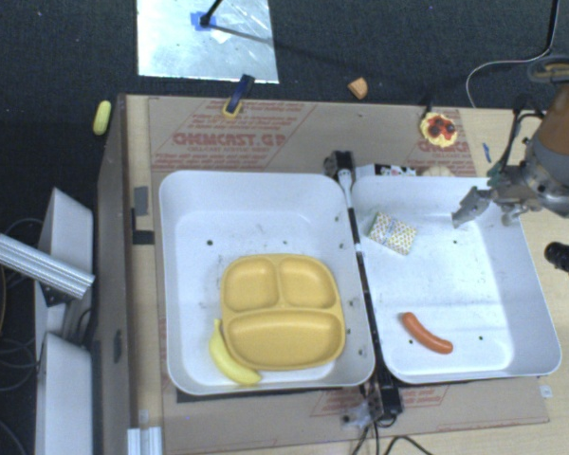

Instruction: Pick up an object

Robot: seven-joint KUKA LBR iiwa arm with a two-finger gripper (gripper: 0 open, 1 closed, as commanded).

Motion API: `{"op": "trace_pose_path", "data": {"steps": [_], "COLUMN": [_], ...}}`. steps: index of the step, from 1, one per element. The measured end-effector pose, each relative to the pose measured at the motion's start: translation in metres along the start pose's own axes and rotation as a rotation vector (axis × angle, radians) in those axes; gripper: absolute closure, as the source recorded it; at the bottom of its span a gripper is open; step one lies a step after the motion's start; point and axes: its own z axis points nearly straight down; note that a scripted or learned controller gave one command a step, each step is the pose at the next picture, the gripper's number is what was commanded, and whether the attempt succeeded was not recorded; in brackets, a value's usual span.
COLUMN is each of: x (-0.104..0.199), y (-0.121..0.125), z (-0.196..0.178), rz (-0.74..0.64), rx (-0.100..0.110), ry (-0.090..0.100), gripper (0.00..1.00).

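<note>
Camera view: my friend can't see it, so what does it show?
A grey robot arm's gripper hangs over the right white bin, which holds an orange toy sausage and a small speckled white packet. The left white bin holds a yellow three-section plastic plate with a yellow toy banana at its lower-left edge.

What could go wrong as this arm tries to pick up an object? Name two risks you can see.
1. The gripper hovers near the right bin's far edge, apart from the patterned packet and the sausage; it may close on nothing.
2. The sausage is round and may roll away if nudged.
</note>
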Motion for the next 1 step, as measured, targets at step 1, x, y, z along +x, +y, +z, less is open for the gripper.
{"op": "trace_pose_path", "data": {"steps": [1], "x": [0.0644], "y": [-0.0716], "z": [0.0081], "rz": [-0.001], "rx": [0.001], "ry": [0.001], "gripper": [0.0]}}
